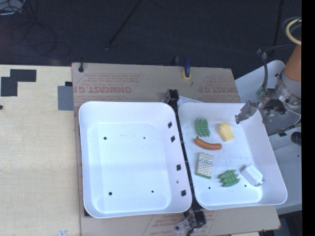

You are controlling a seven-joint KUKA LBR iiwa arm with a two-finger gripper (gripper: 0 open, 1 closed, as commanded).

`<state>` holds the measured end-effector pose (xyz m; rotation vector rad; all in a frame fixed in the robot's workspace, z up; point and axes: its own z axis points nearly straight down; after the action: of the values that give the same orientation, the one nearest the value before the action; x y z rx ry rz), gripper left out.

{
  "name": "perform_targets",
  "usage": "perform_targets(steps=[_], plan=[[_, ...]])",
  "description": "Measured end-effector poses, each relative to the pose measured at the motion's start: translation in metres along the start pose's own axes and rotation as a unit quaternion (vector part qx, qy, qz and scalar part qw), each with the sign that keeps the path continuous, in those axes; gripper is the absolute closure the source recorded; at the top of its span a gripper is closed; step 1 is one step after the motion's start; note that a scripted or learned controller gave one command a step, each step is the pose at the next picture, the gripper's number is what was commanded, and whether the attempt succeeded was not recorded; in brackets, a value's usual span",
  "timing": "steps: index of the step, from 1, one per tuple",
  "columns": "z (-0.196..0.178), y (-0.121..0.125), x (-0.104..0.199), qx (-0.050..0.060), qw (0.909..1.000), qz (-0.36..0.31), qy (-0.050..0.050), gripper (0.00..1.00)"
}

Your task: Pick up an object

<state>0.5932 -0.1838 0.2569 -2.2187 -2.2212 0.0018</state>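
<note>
The right bin point(275, 181) holds several small items. A green ridged piece point(201, 127) lies near the bin's back left, with a yellow chunk point(226, 131) to its right. A brown sausage point(207, 144) lies below them. A patterned packet point(205, 164) sits beside the divider, and a green leafy piece point(228, 177) and a white block point(251, 175) lie toward the front. My gripper point(252, 110) hangs over the bin's back right rim, above and to the right of the yellow chunk, holding nothing that I can see.
The left bin point(88, 181) stands beside the right one, joined by black clips along the divider point(178, 151). Both rest on a cardboard sheet point(128, 85). The arm's orange band point(296, 63) is at the far right.
</note>
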Motion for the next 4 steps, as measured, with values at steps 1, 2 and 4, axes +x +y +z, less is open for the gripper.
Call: perform_targets(steps=[1, 2, 4], plan=[[0.178, 0.051, 0.011, 0.001, 1.0000, -0.002, 0.000, 0.00], [0.159, 0.052, 0.010, -0.001, 1.0000, -0.003, -0.001, 1.00], [0.063, -0.050, 0.129, -0.004, 1.0000, -0.003, 0.001, 1.00]])
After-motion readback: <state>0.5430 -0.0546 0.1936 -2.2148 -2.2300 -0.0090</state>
